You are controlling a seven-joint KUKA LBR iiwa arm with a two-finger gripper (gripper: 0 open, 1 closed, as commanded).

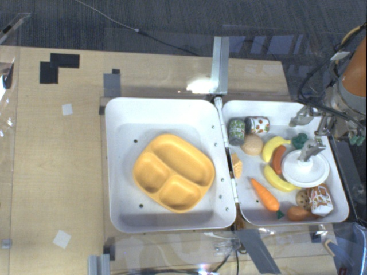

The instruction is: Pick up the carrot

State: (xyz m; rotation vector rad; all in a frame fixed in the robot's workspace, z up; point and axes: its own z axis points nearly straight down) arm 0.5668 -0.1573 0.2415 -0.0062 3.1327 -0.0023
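Over right bin (344, 208) | pincer (314, 135) open, holding nothing | carrot (265, 194) well apart

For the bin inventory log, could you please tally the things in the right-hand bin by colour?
Yellow: 2, the bananas
Orange: 1, the carrot
White: 1, the plate
Green: 1, the can
Other or mixed colours, hard to identify: 7
Total: 12
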